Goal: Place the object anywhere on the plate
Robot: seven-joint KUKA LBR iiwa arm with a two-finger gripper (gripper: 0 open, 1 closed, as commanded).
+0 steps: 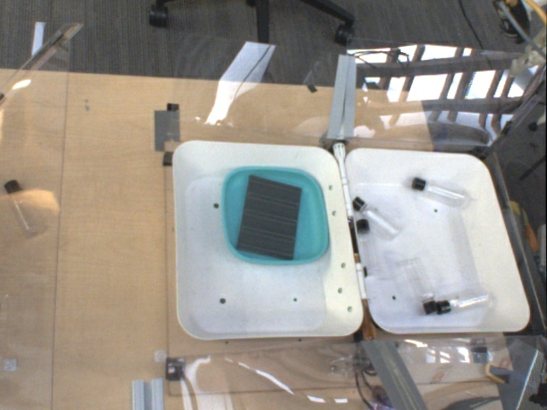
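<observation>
Dark ribbed block (270, 218) lying flat on teal plate (318, 220), left bin (256, 306). Capped tubes (438, 191) sitting scattered in right bin (504, 297). Tool state: cannot tell.

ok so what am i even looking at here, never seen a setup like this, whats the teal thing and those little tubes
This is one picture from a camera fixed above a wooden bench, looking down at a slant. It is a work area for a robot arm that reaches in from the right side of the picture.

Two shallow white bins sit side by side. In the left bin lies a teal plate with rounded corners, and on it rests a dark ribbed rectangular block, lying flat, well within the plate's rim.

The right bin holds several small clear tubes with black caps: one near the top, two by the left wall, and one near the bottom edge.

The job is to put an object on the plate; the block already lies there.
</observation>
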